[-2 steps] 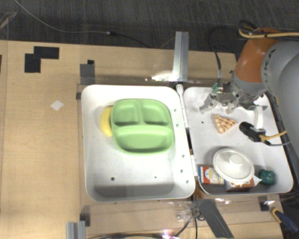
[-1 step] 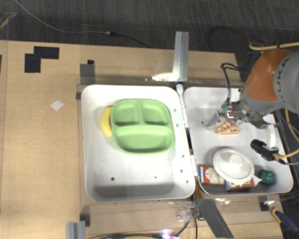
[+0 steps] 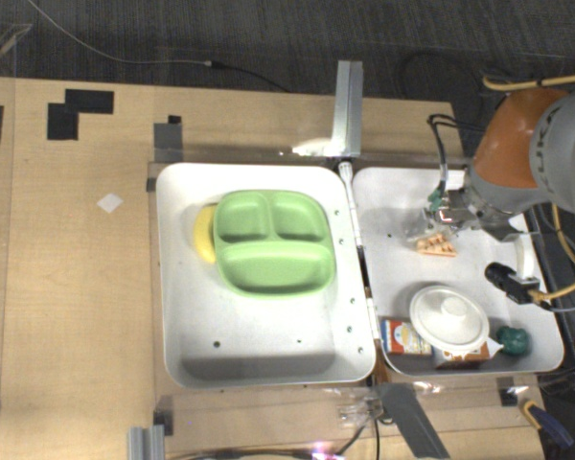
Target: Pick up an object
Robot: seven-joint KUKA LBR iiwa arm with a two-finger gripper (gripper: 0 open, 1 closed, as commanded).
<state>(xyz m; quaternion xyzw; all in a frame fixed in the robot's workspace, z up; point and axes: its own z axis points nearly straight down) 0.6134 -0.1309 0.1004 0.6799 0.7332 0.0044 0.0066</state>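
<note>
1. Seen from above at a slant: a wooden bench (image 3: pixel 67 286) bearing two shallow white bins side by side, a left bin (image 3: pixel 230 343) and a right bin (image 3: pixel 393 199)
2. Reaching in from the right, a grey arm (image 3: pixel 570 151) with an orange band, bent down over the far half of the right bin
3. At the arm's tip, the gripper (image 3: pixel 445 211), low over the bin floor; impossible to tell how far open, and nothing seen in its grasp
4. Just beside the gripper, on the side nearer the camera, a small orange piece (image 3: pixel 436 246) lying flat on the bin floor; touching or apart, unclear
5. Nearer the camera in the same bin, a white bowl (image 3: pixel 448 316) resting partly on a red and brown box (image 3: pixel 402 337), with a small teal object (image 3: pixel 513 339) just to its right
6. In the left bin, a green divided plate (image 3: pixel 271 241), with a yellow object (image 3: pixel 203 235) showing from under its left edge
</note>
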